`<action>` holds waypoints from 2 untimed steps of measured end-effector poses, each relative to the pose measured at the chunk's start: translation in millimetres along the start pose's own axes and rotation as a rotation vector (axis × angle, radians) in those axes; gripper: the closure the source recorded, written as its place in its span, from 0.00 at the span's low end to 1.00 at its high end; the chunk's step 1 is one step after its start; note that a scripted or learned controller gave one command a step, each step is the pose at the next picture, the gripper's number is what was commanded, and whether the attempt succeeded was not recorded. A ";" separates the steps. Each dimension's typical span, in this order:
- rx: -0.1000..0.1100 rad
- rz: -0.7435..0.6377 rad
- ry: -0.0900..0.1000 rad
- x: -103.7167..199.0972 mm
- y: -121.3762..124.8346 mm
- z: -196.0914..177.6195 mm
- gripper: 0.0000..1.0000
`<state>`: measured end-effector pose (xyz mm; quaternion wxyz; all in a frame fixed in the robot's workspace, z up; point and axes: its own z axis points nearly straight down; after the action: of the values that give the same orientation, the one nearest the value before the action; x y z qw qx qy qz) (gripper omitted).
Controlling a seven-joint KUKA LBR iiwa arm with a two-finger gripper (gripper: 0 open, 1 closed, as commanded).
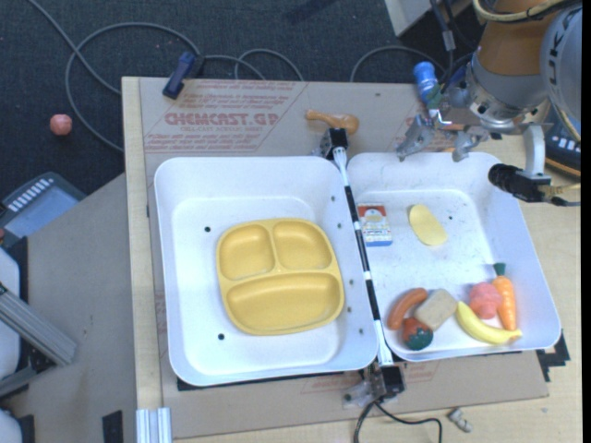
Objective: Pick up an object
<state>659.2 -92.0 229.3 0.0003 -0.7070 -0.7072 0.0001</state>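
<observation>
A dark grey carpet (138,17) covers the floor around the bench, and thin grey cables (111,53) loop across it toward the bench's far edge. A small pinkish ball (61,124) lies alone on the carpet at the left. The bench top is a pale wooden board (231,113) with faded red lettering printed across its far part. A blue clamp (181,74) grips the board's far left corner. At the left edge sits a blue-grey device (37,201) beside a slanted metal rail (37,326). Light falls evenly, without hard shadows.
</observation>
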 end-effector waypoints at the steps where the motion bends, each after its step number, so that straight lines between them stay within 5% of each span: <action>1: 0.002 0.001 -0.001 -36.7 -28.5 80.2 0.00; 2: 0.002 0.001 0.000 -47.6 -43.4 145.4 0.00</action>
<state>615.8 -139.6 83.9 0.0011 -0.7075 -0.7068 0.0007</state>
